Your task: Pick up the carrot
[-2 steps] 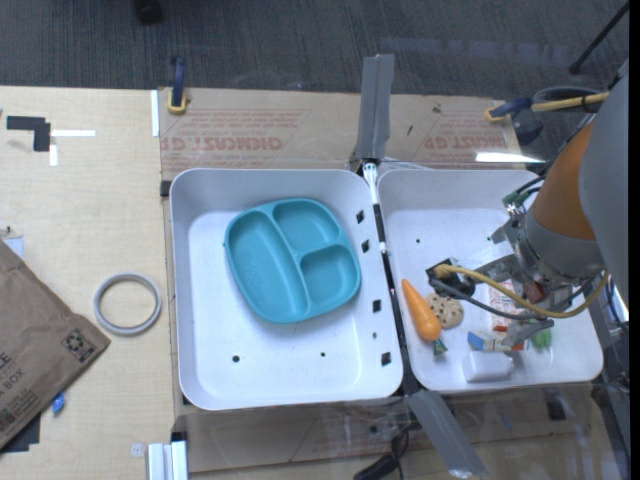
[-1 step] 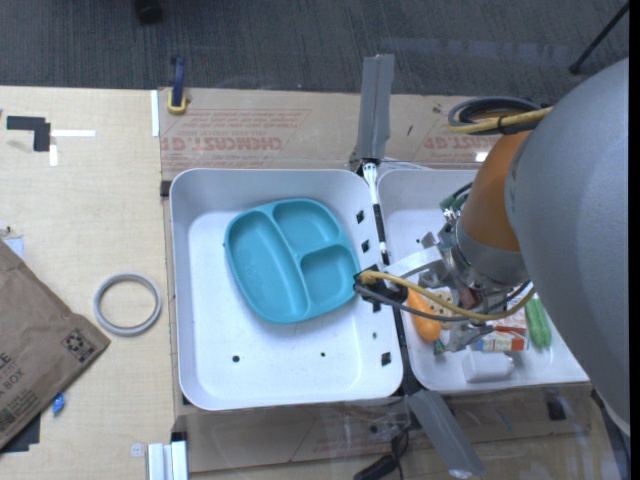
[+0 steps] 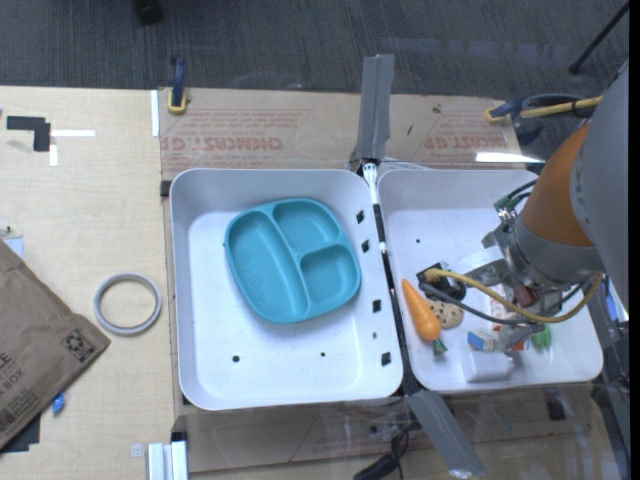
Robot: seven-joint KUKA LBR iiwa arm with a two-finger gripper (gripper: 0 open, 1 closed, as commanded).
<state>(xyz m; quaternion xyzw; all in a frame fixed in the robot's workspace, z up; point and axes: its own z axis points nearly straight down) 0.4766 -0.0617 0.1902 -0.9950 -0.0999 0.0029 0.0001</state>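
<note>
Blue divided plate [image 3: 292,260]; tape roll [image 3: 127,302]

Dark carpet [image 3: 300,18] beyond wooden bench [image 3: 90,218]

The arm [image 3: 575,218] hides the gripper and small items [image 3: 505,343] beneath it.

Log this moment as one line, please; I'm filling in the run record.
task: pick up carrot | carrot: lying in right bin, near left wall | tool: low over right bin, right of carrot | blue plate: left bin
</note>
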